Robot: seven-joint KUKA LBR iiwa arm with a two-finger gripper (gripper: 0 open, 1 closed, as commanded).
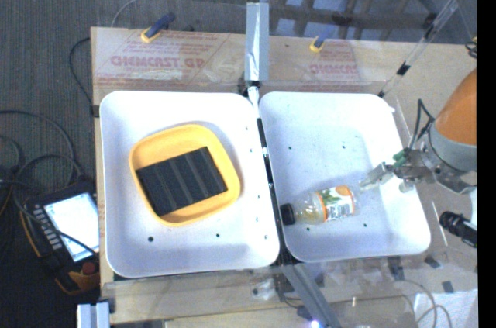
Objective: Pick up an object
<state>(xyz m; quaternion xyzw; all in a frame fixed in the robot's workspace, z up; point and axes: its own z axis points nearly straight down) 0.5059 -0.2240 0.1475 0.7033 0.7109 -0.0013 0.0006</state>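
My tool (385, 173) hangs over the right bin (341, 117), near its right wall; whether it is released or clenched I cannot tell. The juice bottle (322, 206) lies on its side in that bin, just left of the tool, black cap toward the left bin (155, 105), which holds a yellow dish (186, 175).

The arm (457, 125) is cut off at the right edge; the end effector (384, 173) is too small to read.

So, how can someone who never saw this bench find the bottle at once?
Start at the right white bin. Near its front edge a small bottle lies on its side, black cap toward the divider between the bins. It is clear with an orange and green label, unlike the yellow dish in the left bin.
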